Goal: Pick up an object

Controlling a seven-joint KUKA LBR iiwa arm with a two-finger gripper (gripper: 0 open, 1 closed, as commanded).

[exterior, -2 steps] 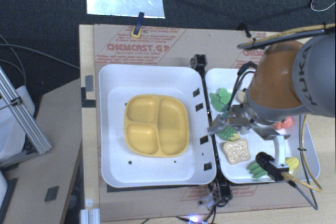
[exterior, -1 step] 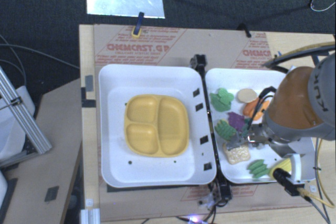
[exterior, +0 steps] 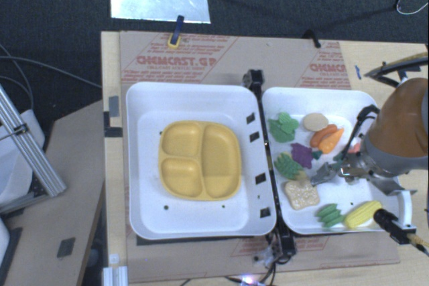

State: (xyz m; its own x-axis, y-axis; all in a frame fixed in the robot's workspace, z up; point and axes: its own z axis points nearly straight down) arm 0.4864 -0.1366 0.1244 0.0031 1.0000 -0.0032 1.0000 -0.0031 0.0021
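The right bin [exterior: 335, 96] holds several toy foods: a green leafy piece [exterior: 284, 126], a beige bun [exterior: 315, 122], an orange carrot [exterior: 327, 138], a purple piece [exterior: 301, 155], another green piece [exterior: 288, 166], a tan cracker [exterior: 301, 195], a green pod [exterior: 329, 213] and a yellow corn cob [exterior: 362, 213]. My gripper [exterior: 322, 174] reaches in from the right and sits low in the bin, just right of the purple piece and above the cracker. Its grey fingers point left, and nothing shows between them.
The left bin [exterior: 141, 164] holds a yellow divided plate [exterior: 200, 160]. A black clamp bar [exterior: 263, 151] runs between the bins. The arm's grey and orange body [exterior: 401, 130] covers the right bin's right side. Cardboard lies under both bins.
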